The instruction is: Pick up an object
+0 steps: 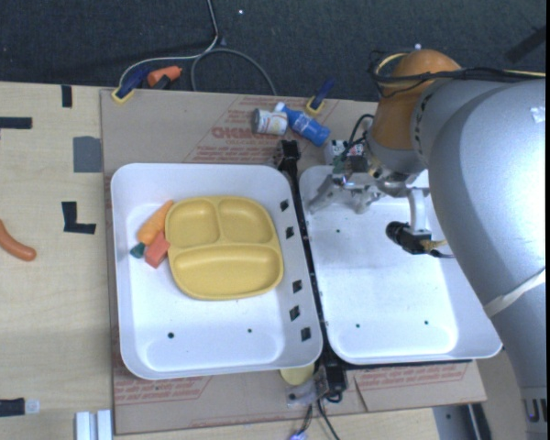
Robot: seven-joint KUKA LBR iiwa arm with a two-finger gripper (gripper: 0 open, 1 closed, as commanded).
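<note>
Yellow divided plate (225, 246) in left bin (202, 351) beside carrot (153, 224); end effector (348, 189) over right bin (394, 337), grip state unclear.

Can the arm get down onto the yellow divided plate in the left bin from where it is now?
Probably yes. The yellow plate lies open from above, only the carrot at its left edge. The gripper sits over the right bin.

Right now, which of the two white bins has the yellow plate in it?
The left bin, the one farther from the arm. The yellow divided plate lies in it with a carrot toy at its left edge; the right bin sits under the gripper.
</note>
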